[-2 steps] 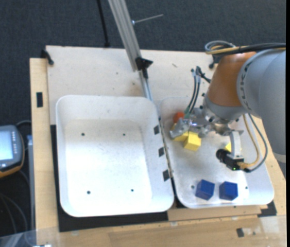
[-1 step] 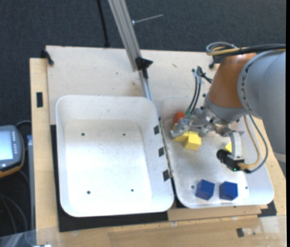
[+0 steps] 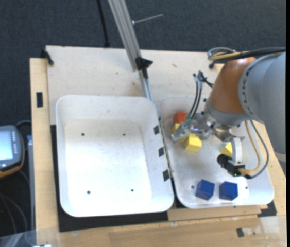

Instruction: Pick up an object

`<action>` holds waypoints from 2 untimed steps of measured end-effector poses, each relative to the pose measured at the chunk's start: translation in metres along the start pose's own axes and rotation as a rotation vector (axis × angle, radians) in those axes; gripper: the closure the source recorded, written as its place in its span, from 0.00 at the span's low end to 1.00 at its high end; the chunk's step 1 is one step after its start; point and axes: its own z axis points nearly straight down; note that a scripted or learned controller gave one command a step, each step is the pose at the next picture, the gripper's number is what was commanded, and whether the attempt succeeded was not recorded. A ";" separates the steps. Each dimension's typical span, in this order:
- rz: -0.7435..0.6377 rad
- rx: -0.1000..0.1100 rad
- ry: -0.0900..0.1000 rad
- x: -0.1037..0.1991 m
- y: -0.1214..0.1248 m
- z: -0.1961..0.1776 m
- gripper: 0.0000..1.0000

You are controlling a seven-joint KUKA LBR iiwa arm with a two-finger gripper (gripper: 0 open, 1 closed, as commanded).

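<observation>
A tan tabletop (image 3: pixel 83 66) seen from above carries two shallow white bins side by side. The left bin (image 3: pixel 111 156) is the larger in view. The right bin (image 3: pixel 255 192) holds small blocks. A grey arm (image 3: pixel 268 86) with an orange band enters from the right and bends down over the right bin. A slanted metal post (image 3: pixel 126 27) rises from the tabletop behind the bins.

The claw (image 3: pixel 193 131) sits low over the upper left part of the right bin. Whether it is apart or together cannot be told, since wrist hardware and cables hide it.

A yellow block (image 3: pixel 192 143) lies just below the claw, touching or nearly touching it, turned corner-on; it looks roughly cubic, with no clear long axis. An orange block (image 3: pixel 179 118) sits just above and to the left. Two blue blocks (image 3: pixel 205 189) (image 3: pixel 228 190) lie side by side near the bin's front edge. Another yellow piece (image 3: pixel 228 149) peeks out under the wrist.
</observation>
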 end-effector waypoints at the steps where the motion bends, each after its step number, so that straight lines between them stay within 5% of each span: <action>1: -0.001 0.015 0.006 0.016 0.026 -0.081 0.00; 2: 0.000 0.003 0.002 0.009 -0.003 -0.007 0.00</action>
